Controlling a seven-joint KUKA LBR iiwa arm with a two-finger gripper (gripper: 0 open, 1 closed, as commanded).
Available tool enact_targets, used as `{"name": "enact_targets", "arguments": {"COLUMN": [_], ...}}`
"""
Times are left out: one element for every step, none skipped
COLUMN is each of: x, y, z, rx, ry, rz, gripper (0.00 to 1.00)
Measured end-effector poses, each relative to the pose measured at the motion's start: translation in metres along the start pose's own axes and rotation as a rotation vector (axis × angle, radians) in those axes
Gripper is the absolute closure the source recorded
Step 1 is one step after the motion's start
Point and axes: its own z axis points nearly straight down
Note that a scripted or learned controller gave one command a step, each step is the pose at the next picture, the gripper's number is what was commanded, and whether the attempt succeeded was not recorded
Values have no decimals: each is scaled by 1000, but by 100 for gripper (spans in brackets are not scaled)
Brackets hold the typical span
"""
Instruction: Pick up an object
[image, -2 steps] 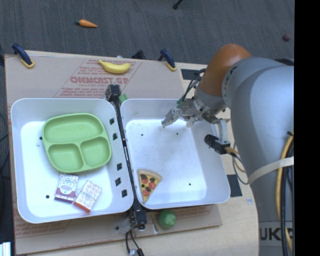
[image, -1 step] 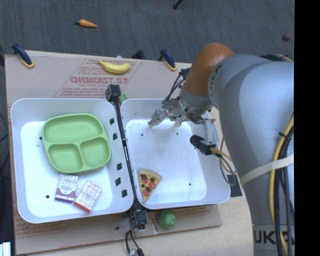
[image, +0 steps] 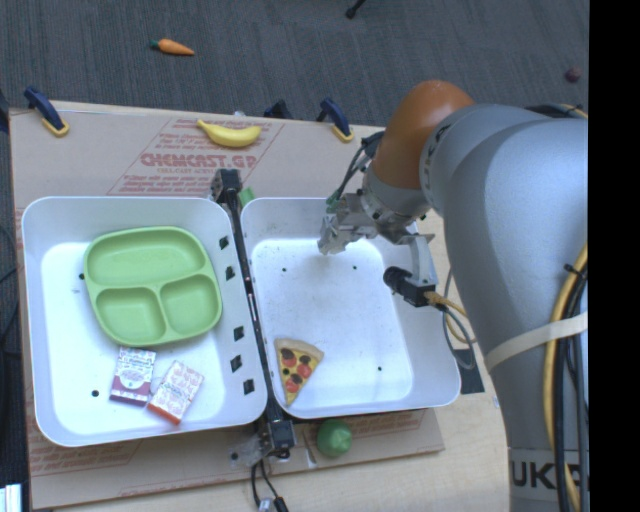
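Above right bin (image: 430, 385), near its far edge, claw (image: 335, 240) is seen; finger spread cannot be told, nothing seen between them. Pizza slice (image: 296, 368) lies at near left corner of right bin. Green divided plate (image: 152, 283) and two small packets (image: 157, 385) lie in left bin (image: 40, 330). Banana (image: 230, 131) lies on desk (image: 120, 150) behind bins; green ball (image: 335, 437) in front.

A toy pizza slice (image: 296, 368) lies flat near the right bin's front-left corner, tip pointing toward the front; a green divided plate (image: 152, 282) and two small snack packets (image: 133, 376) (image: 176, 391) sit in the left bin.
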Motion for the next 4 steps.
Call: {"name": "enact_targets", "arguments": {"x": [0,-43,-38,10], "y": [0,-1,-1,0], "z": [0,11,10,11], "rx": [0,-3,-1,0], "ry": [0,-1,0,0], "rz": [0,6,5,3], "gripper": [0,0,0,0]}}
